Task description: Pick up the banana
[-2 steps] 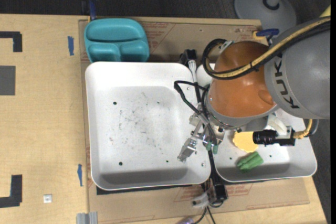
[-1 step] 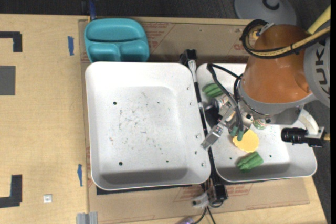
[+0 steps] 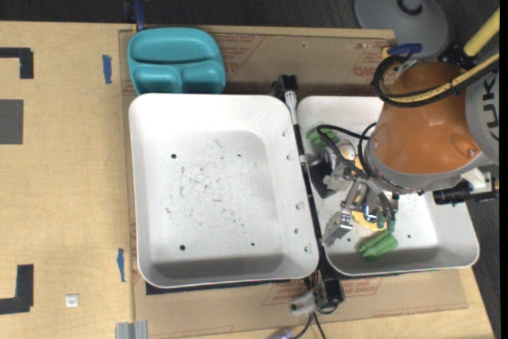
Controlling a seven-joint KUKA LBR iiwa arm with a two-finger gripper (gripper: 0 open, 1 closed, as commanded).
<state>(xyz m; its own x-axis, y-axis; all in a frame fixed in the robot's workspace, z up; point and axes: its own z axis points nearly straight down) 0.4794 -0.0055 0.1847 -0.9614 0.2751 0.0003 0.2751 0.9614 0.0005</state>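
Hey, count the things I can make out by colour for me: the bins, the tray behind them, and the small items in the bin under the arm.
White bins: 2
Teal tray: 1
Green items: 2
Yellow item, partly hidden beside the claw: 1
Total: 6

The table (image 3: pixel 63 171) has a light wood-coloured top with black marks and short strips of blue tape on it. A brown cardboard sheet (image 3: pixel 317 44) lies flat on the table. Taking the left white bin (image 3: pixel 214 179) as landmark: it sits on the cardboard, and the right white bin (image 3: pixel 444 242) lies just beside it to the right, their rims nearly touching. A black clamp (image 3: pixel 284 85) stands at the far end of the seam between them. A teal divided tray (image 3: pixel 176 59) rests just behind the left bin's far-left corner, touching or almost touching its rim. Beyond the cardboard, further right, a grey round stand base (image 3: pixel 397 5) rests on dark floor.
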